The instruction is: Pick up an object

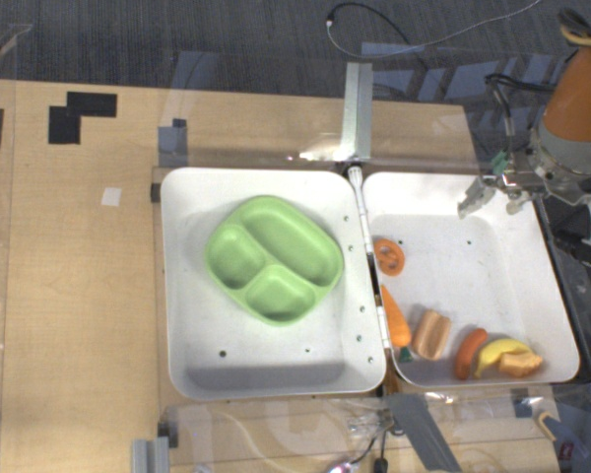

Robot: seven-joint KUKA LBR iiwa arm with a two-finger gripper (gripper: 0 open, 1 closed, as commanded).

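My gripper (492, 201) hangs over the far right corner of the right bin (532, 264). Its two fingers are spread apart, open, with nothing between them. Well below it, along the bin's near side, lie several toy foods: an orange round slice (388, 255) by the left wall, a carrot (396, 319), a tan bread roll (432, 334), a red-orange sausage (470, 352), a yellow banana (500, 351) and a brown bread piece (523, 365). The gripper touches none of them.
The left bin (192, 353) holds a green divided plate (273, 259). A metal divider rail (368, 264) runs between the bins. A grey post (359, 111) stands behind them. The arm's orange band (576, 101) is at the far right.
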